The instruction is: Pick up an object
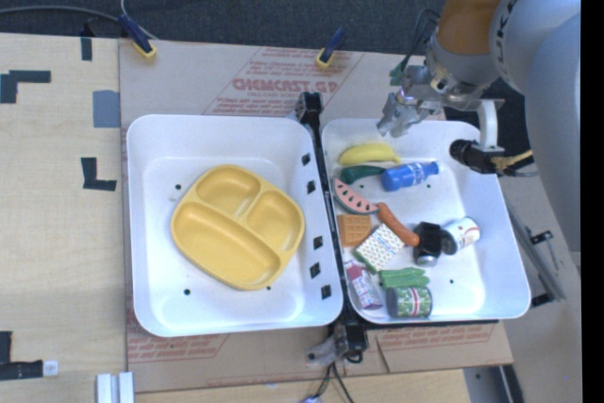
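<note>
Left bin (151, 203): yellow divided tray (238, 226), rigid, awkwardly broad; right bin (491, 203): small toy foods, nearest the claw (394, 122) a yellow banana (368, 153), likely light, hard, slick, best pinched mid-curve; claw's opening: cannot tell.

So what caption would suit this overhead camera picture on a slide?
Grey robot arm's hand hovers above a yellow toy banana in the cluttered right white bin; a yellow divided plastic tray lies in the left.
</note>
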`<control>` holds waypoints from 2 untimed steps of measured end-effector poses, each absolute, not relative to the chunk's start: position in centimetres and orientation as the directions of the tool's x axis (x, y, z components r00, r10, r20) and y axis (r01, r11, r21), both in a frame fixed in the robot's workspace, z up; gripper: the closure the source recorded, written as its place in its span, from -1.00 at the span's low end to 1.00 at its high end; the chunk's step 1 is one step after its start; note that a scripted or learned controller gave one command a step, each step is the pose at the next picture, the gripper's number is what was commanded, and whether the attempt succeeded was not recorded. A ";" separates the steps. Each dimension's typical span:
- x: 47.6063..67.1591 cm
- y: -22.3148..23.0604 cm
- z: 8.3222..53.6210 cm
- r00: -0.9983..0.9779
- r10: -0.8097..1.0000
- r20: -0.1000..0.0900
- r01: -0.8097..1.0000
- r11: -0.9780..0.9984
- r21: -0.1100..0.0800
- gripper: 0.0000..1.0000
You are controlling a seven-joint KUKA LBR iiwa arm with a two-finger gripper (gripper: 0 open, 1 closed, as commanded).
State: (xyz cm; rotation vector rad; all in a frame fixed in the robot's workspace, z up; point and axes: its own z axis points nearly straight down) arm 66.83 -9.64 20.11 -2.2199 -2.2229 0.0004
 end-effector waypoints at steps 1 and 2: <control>66.8 -10.5 20.4 -0.001 1.000 -0.001 1.000 0.001 -0.001 1.00; 66.7 -9.6 21.9 -0.001 1.000 0.001 1.000 0.001 0.000 1.00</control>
